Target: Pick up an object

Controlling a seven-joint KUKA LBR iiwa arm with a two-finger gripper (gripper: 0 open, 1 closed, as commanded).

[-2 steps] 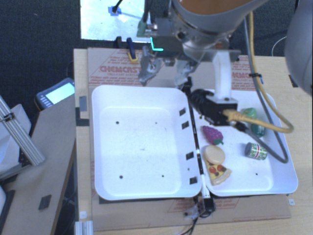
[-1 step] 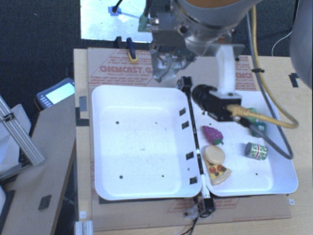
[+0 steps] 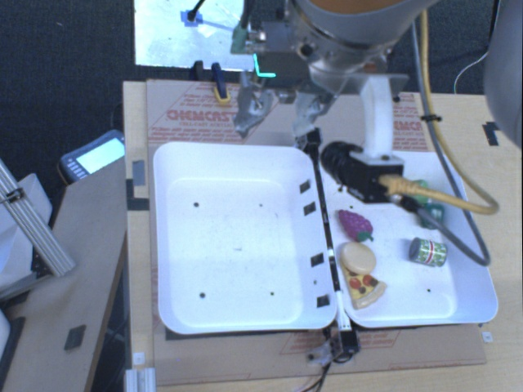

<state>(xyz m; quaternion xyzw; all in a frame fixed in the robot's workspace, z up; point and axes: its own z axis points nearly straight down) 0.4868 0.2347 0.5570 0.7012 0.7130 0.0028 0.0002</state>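
Note:
My gripper (image 3: 278,119) hangs above the back edge of the left bin (image 3: 237,300), close to the divider between the bins. Its two fingers (image 3: 249,114) stand apart, open, with nothing between them. In the right bin (image 3: 458,300) lie a purple bunch of toy grapes (image 3: 355,224), a round tan bun (image 3: 358,258), a pizza slice (image 3: 364,289) and a small green can (image 3: 427,251) on its side. A teal object (image 3: 431,211) sits partly hidden under the yellow cable. All of these lie in front of and to the right of the gripper.
The bins rest on a cardboard sheet (image 3: 196,113) on the bench. A small screen device (image 3: 94,158) and an aluminium rail (image 3: 29,219) stand off the bench to the left. Yellow and blue clamps (image 3: 219,84) sit at the back edge.

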